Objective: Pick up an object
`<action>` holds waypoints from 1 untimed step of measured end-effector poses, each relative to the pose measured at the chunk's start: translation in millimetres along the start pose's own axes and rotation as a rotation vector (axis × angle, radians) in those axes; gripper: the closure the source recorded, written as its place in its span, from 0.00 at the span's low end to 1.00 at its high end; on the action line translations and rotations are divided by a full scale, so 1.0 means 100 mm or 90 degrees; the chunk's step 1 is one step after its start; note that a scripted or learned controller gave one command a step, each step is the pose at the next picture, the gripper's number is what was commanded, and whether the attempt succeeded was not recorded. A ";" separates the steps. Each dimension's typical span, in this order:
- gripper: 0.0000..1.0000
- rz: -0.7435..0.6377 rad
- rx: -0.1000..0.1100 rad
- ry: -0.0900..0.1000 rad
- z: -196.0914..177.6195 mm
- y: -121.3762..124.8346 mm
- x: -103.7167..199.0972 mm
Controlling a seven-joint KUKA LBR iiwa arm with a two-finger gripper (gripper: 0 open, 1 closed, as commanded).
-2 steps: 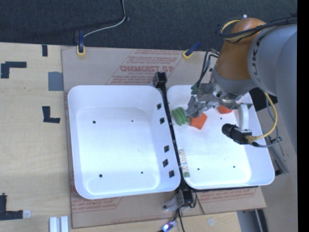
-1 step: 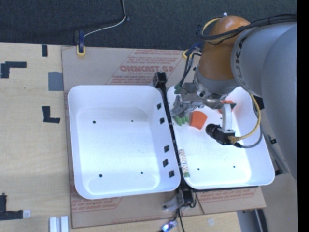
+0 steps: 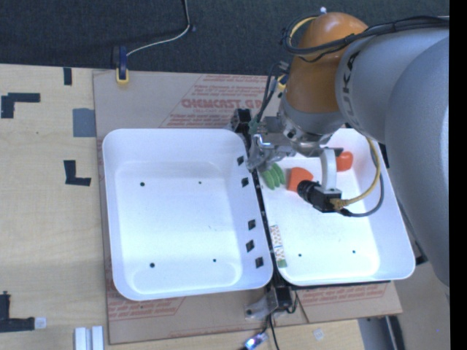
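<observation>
The gripper (image 3: 271,157) hangs over the right bin's (image 3: 343,261) far left corner, under the grey arm with its orange band. Its metal parts sit just above a green ridged object (image 3: 273,176) lying on the bin floor beside the divider. An orange object (image 3: 298,179) lies right next to the green one, partly behind a black cable plug. Another orange piece (image 3: 343,160) peeks out beside the wrist, further right. The arm covers much of the right bin's far half.
The left bin (image 3: 175,217) stands beside the right one, their rims touching at a divider with black marks. Both sit on a cardboard sheet (image 3: 219,100) on the wooden bench. A yellow cable (image 3: 368,195) loops from the wrist over the right bin.
</observation>
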State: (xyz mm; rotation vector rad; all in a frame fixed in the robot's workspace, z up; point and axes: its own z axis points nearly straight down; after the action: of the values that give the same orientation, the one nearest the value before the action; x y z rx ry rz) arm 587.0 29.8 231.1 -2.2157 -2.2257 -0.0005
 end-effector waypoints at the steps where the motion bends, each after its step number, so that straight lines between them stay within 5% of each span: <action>1: 1.00 -0.002 0.001 0.001 -0.15 -0.30 0.56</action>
State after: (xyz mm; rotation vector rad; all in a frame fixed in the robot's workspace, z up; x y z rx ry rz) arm 557.0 85.6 245.8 -2.2103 -2.2272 0.0002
